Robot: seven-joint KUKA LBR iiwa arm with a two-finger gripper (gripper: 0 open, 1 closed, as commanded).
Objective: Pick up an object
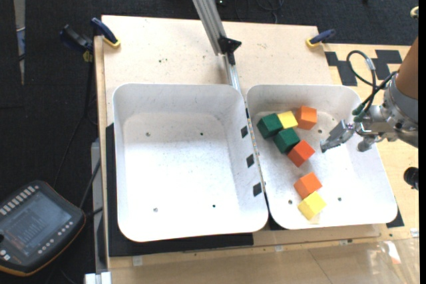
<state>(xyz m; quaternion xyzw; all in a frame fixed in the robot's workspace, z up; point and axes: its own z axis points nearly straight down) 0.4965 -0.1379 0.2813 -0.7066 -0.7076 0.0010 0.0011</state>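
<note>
So in the camera view you're looking down at a slant on a pale bench [173, 50] with two white bins next to each other. The left bin [133, 143] is the bigger-looking one, and the right bin [373, 176] has all the blocks in it.

The arm [406, 100] comes in from the right edge, and the gripper [335, 140] is hanging over the right bin, roughly at its middle height, pointing left and a bit down. Honestly can't tell how it's set, that end is just a dark grey blur at this size. Nothing visibly in its grip.

Blocks: there's a cluster just to the left of the gripper tip. A green block [269, 124], a yellow block [287, 120] touching it, an orange block [307, 117] at the top right of the bunch, a second green block [287, 139] underneath, and a red-orange block [301, 152] touching that one. The red-orange one is the nearest to the gripper, just beside the tip, lower left of it, but apart from it.

Further down toward the front of the bin sit an orange cube [308, 183] and a yellow cube [312, 205], touching each other, well below the gripper.

Blue and yellow clamps [106, 32] hold the bench corners at the back.
</note>
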